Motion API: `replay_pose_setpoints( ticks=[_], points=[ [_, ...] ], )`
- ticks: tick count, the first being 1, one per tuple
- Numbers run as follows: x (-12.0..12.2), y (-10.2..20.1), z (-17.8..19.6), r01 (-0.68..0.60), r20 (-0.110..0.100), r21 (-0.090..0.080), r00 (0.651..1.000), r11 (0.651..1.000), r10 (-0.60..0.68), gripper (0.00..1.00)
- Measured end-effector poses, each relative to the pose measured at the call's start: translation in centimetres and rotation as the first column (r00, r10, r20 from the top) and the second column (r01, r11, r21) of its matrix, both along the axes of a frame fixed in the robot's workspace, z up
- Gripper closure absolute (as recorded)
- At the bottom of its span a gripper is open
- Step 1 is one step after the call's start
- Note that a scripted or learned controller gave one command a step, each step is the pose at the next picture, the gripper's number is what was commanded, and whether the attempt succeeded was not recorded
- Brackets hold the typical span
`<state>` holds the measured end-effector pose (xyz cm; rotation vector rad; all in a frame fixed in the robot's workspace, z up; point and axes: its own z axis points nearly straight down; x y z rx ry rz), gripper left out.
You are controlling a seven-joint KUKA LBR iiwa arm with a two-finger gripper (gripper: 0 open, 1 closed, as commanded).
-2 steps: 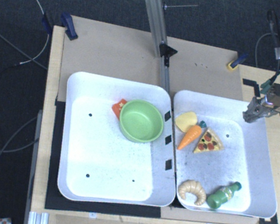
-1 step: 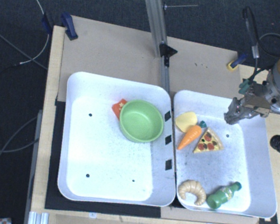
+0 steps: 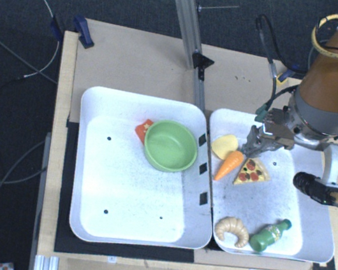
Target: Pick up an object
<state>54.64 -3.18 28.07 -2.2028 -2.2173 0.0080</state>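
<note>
My gripper (image 3: 251, 151) hangs low over the right bin (image 3: 310, 214), its tips just above the pizza slice (image 3: 251, 173) and beside the carrot (image 3: 228, 165). A pale yellow piece (image 3: 223, 145) lies left of the gripper near the bin's back left. A croissant (image 3: 233, 230) and a green bottle (image 3: 268, 235) rest near the front edge. In the left bin (image 3: 114, 186) sits a green bowl (image 3: 169, 145), with a red-orange item (image 3: 142, 129) partly hidden behind it. I see nothing between the fingers.
A metal pole (image 3: 190, 31) slants from the top down to the divider between the bins. Black cables and a black fitting (image 3: 312, 185) hang off the arm over the right bin's right side. Blue clamps (image 3: 83, 32) sit at the bench's back corners.
</note>
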Motion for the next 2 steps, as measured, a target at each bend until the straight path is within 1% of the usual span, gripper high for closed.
replay_pose_setpoints(
  ticks=[1,2],
  points=[
    [-0.2,4.7,-0.7,0.002,-0.001,-0.002,1.000,1.000,-0.002,1.00],
    [-1.5,10.1,-0.9,0.000,-0.004,-0.002,1.000,1.000,0.000,1.00]
  ],
)
